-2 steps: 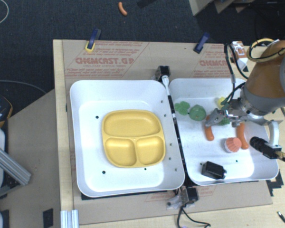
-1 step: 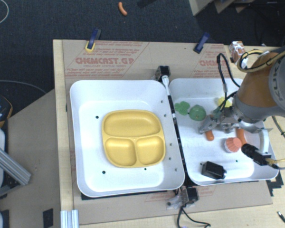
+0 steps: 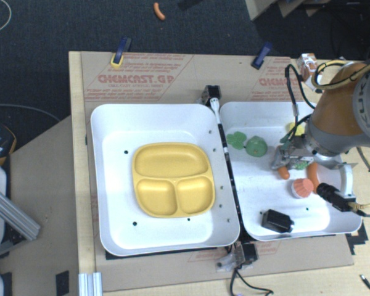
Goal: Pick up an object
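Tool low over the right bin, nothing lifted yet

Candidates for the pick all lie in the right bin. I see a small orange piece just below the tool, a rounder orange-red piece a little further toward the front, two green pieces near the bin's left wall, and a black object by the front edge. A bit of green shows right at the tool as well, but I cannot make out what it is.

From my feed, the tool sits down among the things at the right side of that bin, with the arm above it hiding much of it. I cannot tell whether the tool is apart or together, and nothing is visibly caught in it.

My read is that the task is at the reach-and-grasp stage: the tool is down at the objects, but no object is off the bin floor. Closing on one and raising it clear is what remains.

Beside this, the left bin holds a yellow divided tray, well apart from the tool. Both bins rest on the surface.
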You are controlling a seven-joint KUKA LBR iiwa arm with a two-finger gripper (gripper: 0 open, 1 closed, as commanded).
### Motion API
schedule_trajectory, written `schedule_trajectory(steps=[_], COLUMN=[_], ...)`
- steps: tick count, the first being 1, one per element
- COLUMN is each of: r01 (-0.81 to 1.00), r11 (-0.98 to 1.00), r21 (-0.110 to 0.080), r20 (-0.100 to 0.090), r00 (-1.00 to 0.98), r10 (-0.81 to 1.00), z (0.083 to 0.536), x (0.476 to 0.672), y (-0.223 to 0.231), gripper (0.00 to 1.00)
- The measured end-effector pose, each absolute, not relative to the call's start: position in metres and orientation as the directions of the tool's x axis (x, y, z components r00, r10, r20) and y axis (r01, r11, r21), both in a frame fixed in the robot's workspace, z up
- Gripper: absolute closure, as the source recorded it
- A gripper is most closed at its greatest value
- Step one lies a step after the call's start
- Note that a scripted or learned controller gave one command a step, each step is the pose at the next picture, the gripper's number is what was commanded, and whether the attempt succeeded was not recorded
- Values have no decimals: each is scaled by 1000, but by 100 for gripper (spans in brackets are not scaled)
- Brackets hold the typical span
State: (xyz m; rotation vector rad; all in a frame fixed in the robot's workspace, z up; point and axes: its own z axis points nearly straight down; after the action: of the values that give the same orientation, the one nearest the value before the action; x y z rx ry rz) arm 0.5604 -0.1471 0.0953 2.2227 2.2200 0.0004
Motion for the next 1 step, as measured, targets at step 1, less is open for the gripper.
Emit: schedule_trajectory(steps=[1], r01=[1000], r11=[1], r21=[8], r20=[-3], r00=[-1], r10=[1000], z=[159], x=[566], y=[-145], gripper=[100])
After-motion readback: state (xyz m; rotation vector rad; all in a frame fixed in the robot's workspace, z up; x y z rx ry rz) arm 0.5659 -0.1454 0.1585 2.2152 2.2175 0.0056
